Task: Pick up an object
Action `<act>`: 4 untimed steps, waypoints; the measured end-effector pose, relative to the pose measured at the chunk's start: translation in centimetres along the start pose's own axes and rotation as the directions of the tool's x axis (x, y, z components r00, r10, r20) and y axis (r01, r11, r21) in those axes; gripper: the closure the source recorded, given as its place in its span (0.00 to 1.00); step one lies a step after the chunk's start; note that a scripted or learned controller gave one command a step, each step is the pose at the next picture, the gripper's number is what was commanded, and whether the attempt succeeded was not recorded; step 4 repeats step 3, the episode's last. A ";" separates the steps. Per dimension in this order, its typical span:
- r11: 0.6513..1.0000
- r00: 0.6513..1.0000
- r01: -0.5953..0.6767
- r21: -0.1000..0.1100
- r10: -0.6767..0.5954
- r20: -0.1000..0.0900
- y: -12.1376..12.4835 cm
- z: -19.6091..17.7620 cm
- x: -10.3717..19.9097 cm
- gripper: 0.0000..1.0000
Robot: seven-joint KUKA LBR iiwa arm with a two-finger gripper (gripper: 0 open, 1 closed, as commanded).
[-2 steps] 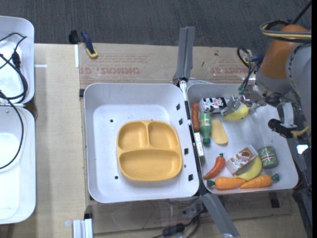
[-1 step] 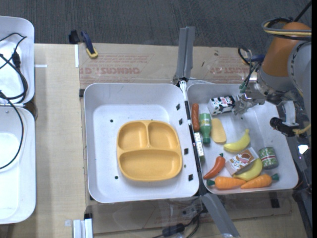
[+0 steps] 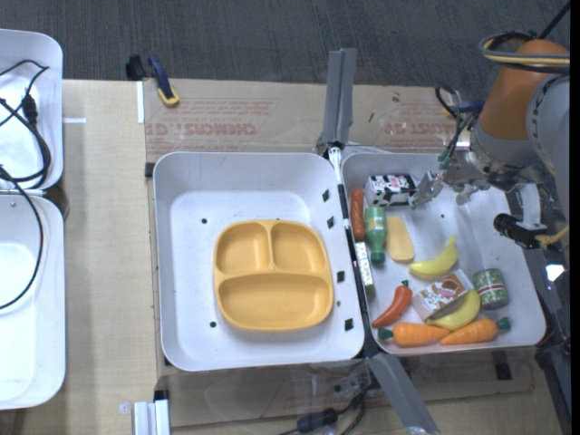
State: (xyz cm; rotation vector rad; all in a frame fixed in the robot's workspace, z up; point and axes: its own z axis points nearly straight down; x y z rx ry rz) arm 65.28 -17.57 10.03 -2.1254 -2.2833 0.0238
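The gripper [image 3: 433, 188] hangs low over the far end of the right bin [image 3: 530, 284], reaching in from the right. One finger shows, slanting down to the left, but whether the pair is open or closed I cannot tell, and nothing can be seen held in it. Just to its left, near touching distance, lies a small black-and-white carton [image 3: 391, 188] against the bin's far left corner, its long axis running left to right, roughly in line with the way the finger points. That is the relation the coming move seems to turn on: the carton is the nearest thing, lying to the left of the tip and slightly towards the bin wall, so a grasp would likely need a short shift left and a grip across its short side. The other candidates sit nearer the camera: a green bottle [image 3: 375, 234] and a sausage [image 3: 357, 214] lying lengthwise along the divider, a pale yellow wedge [image 3: 400, 240] beside them, then a banana [image 3: 435, 260] (curved, lying slantwise) at mid-bin, and well apart at the near end a red pepper [image 3: 393, 306], two carrots [image 3: 444, 333] and a green can [image 3: 490, 288]. The left bin [image 3: 181, 243] holds a yellow divided plate [image 3: 272, 275].
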 end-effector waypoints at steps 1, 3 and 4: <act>0.975 0.975 0.222 -0.025 -0.222 0.012 -7.0 1.0 1.9 0.00; 0.955 0.955 0.296 -0.024 -0.296 0.015 -3.4 0.9 1.0 0.00; 0.955 0.955 0.296 -0.024 -0.296 0.015 -3.4 0.9 1.0 0.00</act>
